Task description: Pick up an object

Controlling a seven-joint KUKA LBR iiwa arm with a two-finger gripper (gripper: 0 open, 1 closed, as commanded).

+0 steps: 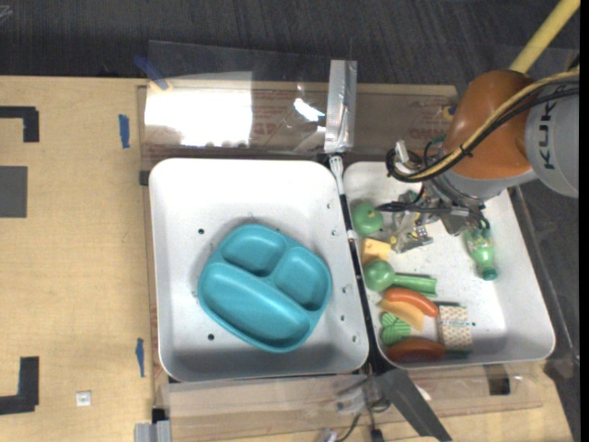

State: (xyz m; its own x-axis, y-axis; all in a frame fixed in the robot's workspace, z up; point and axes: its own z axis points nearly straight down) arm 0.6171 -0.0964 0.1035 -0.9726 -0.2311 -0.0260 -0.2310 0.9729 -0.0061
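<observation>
**Gripper low over the right bin's toy food**

Reaching in from the right: grey arm (552, 150) with orange band (492, 122), black and yellow cables looped around the wrist; gripper (416, 233) down over the far half of the right bin (525, 316); fingers lost in a tangle of dark metal and cable, so apart or together cannot be told; nothing seen clamped between them.

Just left of the fingers, touching or nearly so: yellow wedge like a cheese piece (375, 250); beyond that, against the bin's left wall, a green round toy (366, 217). Right of the fingers, apart from them: green bottle (481, 254), lying tilted. Nearer the camera than the fingers: green pear-like piece (378, 273), then an orange carrot (411, 299), a small patterned packet (456, 327), a red sausage-like piece (416, 347), all crowded together.

Well left of the fingers, in the left bin (175, 201): teal divided plate (265, 286) with three compartments, resting slantwise.
</observation>
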